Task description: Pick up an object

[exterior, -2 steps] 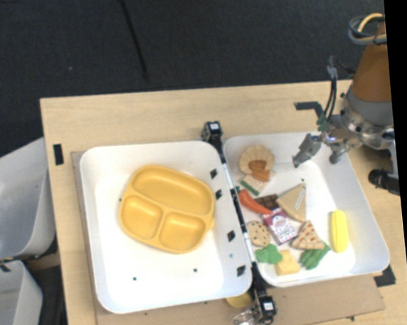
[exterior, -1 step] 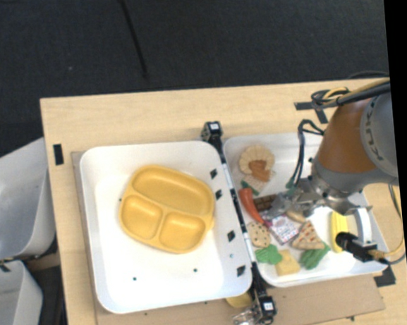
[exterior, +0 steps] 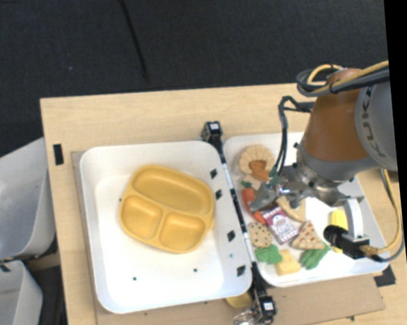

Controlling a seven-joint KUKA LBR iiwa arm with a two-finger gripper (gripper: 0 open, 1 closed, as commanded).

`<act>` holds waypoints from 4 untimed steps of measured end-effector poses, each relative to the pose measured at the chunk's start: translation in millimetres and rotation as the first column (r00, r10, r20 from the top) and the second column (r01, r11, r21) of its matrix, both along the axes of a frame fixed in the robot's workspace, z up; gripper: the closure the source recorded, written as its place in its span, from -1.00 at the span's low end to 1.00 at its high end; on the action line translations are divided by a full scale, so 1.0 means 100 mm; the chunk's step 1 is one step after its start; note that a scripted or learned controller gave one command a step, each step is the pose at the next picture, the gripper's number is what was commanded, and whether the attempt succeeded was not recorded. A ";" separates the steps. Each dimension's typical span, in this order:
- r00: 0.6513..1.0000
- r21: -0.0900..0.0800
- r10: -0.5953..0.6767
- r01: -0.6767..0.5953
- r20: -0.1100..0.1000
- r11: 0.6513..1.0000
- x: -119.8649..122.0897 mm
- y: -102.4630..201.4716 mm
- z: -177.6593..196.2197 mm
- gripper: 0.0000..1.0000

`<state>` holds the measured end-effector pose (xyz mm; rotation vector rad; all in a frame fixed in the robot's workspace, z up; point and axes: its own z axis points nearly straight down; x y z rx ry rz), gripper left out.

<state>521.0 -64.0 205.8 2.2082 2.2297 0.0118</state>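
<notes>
A heap of small toy foods is gathered along the left edge of the right bin [exterior: 309, 278], and no piece is seen lifted. A red packet [exterior: 281, 226] lies near the middle of that edge, just below the gripper [exterior: 266, 192]. A red piece [exterior: 248, 195] is tucked against the bin's left wall, just beside the gripper. Whether the gripper is released or clenched cannot be told, and nothing is seen gripped in it.

Toward the bin's far left corner a round biscuit [exterior: 254, 159] is placed. Below the packet a chocolate-chip cookie [exterior: 260, 237] is set at the left wall, and a pizza slice [exterior: 309, 237] is laid to the packet's right. At the near edge three pieces are lined up close together — a green leaf [exterior: 269, 254], a yellow block [exterior: 288, 262] and a second green piece [exterior: 313, 257].

The arm is reached in over the bin's right side. In the left bin [exterior: 129, 288] a yellow divided plate [exterior: 166, 207] is laid near the centre, tilted slightly. Both bins are carried side by side on the bench [exterior: 150, 113].
</notes>
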 end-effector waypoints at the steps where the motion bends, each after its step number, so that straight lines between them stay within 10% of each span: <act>1: 1.000 0.000 0.002 -0.002 -0.001 1.000 -0.31 0.81 0.70 -1.00; 2: 1.000 -0.003 -0.004 0.004 -0.007 1.000 -0.30 0.75 0.76 1.00; 3: 1.000 -0.003 0.002 -0.002 -0.007 1.000 -0.29 0.75 0.86 1.00; 4: 1.000 -0.004 0.002 -0.002 -0.007 1.000 -0.29 0.74 0.86 -1.00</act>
